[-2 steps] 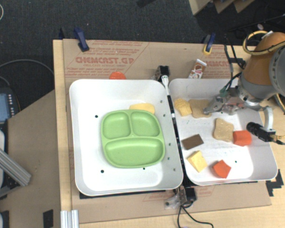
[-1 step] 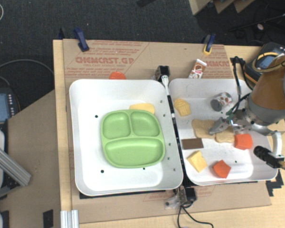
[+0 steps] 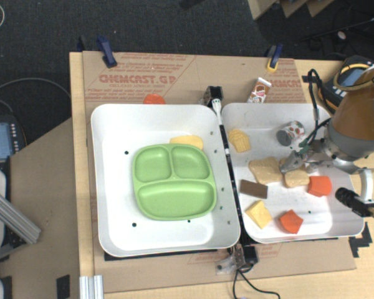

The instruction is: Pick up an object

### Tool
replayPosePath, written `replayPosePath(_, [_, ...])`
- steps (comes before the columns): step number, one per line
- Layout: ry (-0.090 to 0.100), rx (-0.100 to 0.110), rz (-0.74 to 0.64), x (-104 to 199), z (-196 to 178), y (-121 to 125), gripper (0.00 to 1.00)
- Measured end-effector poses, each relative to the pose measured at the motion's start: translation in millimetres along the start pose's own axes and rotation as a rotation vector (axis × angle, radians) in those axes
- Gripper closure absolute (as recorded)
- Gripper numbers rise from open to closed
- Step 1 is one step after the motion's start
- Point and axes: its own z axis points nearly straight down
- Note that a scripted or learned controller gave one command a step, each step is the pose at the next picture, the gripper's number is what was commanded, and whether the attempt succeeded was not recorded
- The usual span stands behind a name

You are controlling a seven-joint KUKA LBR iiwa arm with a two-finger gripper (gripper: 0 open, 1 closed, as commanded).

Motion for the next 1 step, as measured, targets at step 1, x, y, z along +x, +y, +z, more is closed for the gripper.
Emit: replayPosePath(1, [0.007, 0.005, -0.012, 93.2, -4.4, 32.4, 1.00])
